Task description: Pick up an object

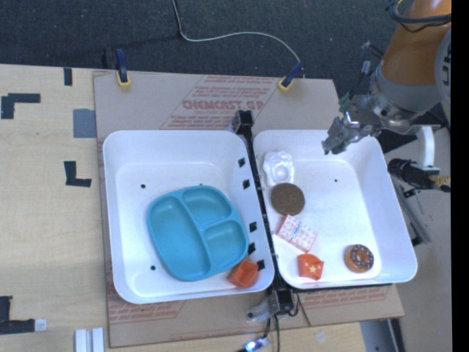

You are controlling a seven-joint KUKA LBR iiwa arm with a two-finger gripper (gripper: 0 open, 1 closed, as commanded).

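My gripper [335, 142] hangs over the back edge of the right bin [381, 189], above all the objects, with nothing seen between its fingers. In the right bin lie a crumpled white object [278, 168], a brown round disc [288, 198], a white packet with red print [296, 233], a red-orange wedge [310, 266] and a chocolate donut [359, 258]. The left bin [124, 167] holds a blue divided plate [196, 230] and a small orange object [244, 273] at its front right corner.
A black divider [252, 189] runs between the two bins. The bins rest on a brown board [190, 101] clamped at the back. A white cable [242, 37] loops behind it. The arm's orange and grey body [414, 42] fills the upper right.
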